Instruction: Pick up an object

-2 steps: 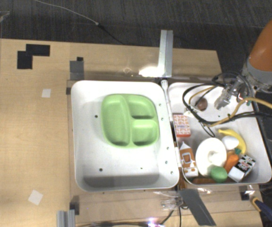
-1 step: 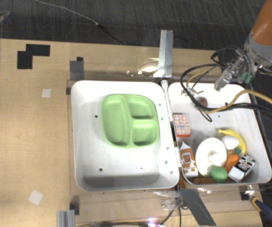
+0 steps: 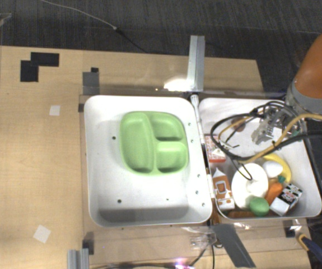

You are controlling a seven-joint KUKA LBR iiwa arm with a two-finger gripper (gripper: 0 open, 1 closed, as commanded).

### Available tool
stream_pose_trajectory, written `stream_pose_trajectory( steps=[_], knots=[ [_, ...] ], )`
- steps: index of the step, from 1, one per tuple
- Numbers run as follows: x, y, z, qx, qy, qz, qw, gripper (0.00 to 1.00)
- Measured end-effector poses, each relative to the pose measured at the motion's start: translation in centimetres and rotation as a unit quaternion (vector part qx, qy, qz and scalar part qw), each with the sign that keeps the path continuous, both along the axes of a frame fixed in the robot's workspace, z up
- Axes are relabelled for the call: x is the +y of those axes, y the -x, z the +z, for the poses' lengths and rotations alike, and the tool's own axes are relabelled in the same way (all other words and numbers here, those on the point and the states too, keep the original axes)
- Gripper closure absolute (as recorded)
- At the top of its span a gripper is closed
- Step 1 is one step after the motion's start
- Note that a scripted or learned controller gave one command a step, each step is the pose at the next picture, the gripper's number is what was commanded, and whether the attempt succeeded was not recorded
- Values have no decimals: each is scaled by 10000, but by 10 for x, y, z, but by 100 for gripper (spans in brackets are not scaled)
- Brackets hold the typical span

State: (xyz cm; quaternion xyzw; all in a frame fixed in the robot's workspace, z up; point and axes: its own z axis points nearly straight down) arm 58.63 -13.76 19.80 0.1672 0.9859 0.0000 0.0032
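The gripper [image 3: 268, 125] is seen over the far part of the right bin [image 3: 313, 206], wrapped in looped cables [image 3: 233, 129]; whether it is apart or together cannot be told. Nothing is seen held.

Nearer the camera than the gripper, a cluster is noted:
- A banana [image 3: 276, 163] is laid with its long axis slanting from the left toward the near right.
- A white round object [image 3: 248, 186] is touched by a green ball [image 3: 259, 206].
- A carton [image 3: 222, 187] is aligned with the bin's left wall.

Well left of the gripper, a green divided tray [image 3: 152, 142] is found in the left bin [image 3: 102, 206].
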Motion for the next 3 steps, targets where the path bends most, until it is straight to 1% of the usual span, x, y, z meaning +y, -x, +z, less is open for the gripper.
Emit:
stream_pose_trajectory(
  steps=[1, 2, 3],
  knots=[
    [0, -1, 1, -9, 1, 3, 10000, 0],
    [-70, 8, -101, 39, -4, -105, 9999, 0],
    [-67, -17, -109, -30, 5, -212, 9998, 0]
  ],
)
